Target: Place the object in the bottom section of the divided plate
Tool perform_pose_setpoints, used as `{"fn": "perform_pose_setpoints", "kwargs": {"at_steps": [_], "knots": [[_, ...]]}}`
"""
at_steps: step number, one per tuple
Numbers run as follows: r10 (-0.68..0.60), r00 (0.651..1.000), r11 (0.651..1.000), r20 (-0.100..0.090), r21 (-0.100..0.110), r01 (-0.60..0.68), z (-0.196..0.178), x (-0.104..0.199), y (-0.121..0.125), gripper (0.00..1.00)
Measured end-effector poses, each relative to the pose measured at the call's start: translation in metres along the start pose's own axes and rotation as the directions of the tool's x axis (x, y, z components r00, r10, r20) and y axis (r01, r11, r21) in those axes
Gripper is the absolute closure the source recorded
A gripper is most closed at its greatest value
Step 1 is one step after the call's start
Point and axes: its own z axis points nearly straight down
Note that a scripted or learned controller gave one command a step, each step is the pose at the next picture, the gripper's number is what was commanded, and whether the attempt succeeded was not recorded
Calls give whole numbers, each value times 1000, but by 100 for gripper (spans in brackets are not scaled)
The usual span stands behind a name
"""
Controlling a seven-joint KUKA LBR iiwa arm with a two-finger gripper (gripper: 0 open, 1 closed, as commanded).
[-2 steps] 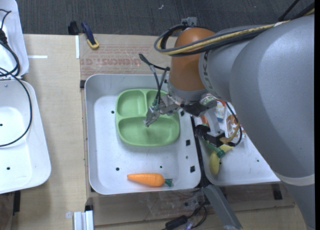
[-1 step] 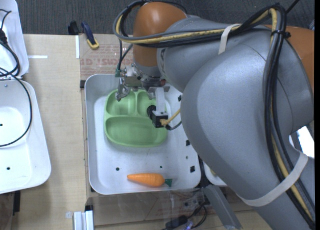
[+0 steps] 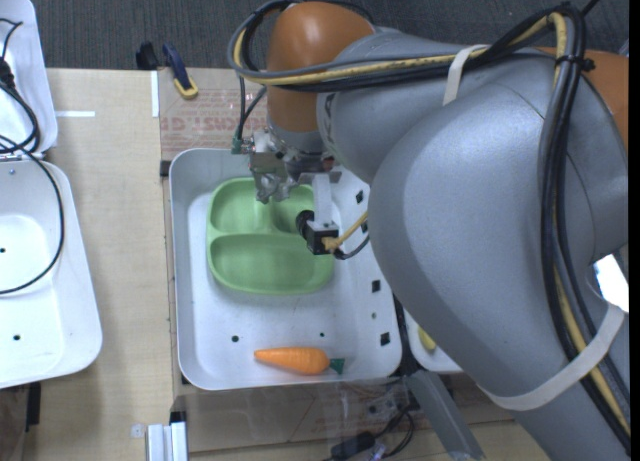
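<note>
A green divided plate (image 3: 262,259) lies in the middle of the right white bin (image 3: 200,349). Its large bottom section faces the front and two smaller sections lie at the back. An orange carrot with a green tip (image 3: 294,359) lies on the bin floor near the front edge, apart from the plate. My gripper (image 3: 273,189) hangs over the plate's upper sections, far from the carrot, with nothing seen between its fingers.
The grey arm and its orange band (image 3: 305,49) cover the bin's right side and back. A second white bin (image 3: 40,289) with black cables lies at the left. A blue-handled tool (image 3: 178,71) rests on the bench behind the bins.
</note>
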Motion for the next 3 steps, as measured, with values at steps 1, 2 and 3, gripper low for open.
{"fn": "perform_pose_setpoints", "kwargs": {"at_steps": [1,2,3], "knots": [[-82,997,997,-5,-10,82,-63,-78,-1,100],[-56,998,998,-6,-14,56,-208,-89,-49,100],[206,979,978,-9,-10,-206,-321,-142,-106,100]]}}
